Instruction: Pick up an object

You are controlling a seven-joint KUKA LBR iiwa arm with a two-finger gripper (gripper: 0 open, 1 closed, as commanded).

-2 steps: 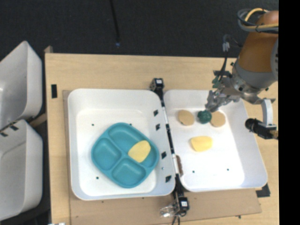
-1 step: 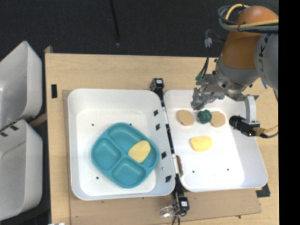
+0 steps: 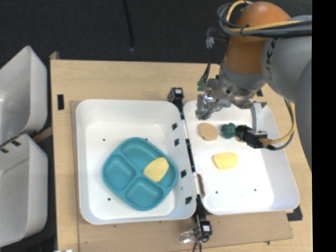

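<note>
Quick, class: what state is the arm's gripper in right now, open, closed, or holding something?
Gripper: cannot be told from this view; it hangs over the far edge of the right bin, just beyond the tan round piece, with nothing visibly held.

End effector (image 3: 206, 109) above tan disc (image 3: 208, 132), teal tray (image 3: 137, 173) holding yellow piece (image 3: 156, 169)

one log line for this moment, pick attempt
gripper above right bin's far-left corner | nothing seen held | nearest: round tan piece | yellow piece on teal plate
</note>
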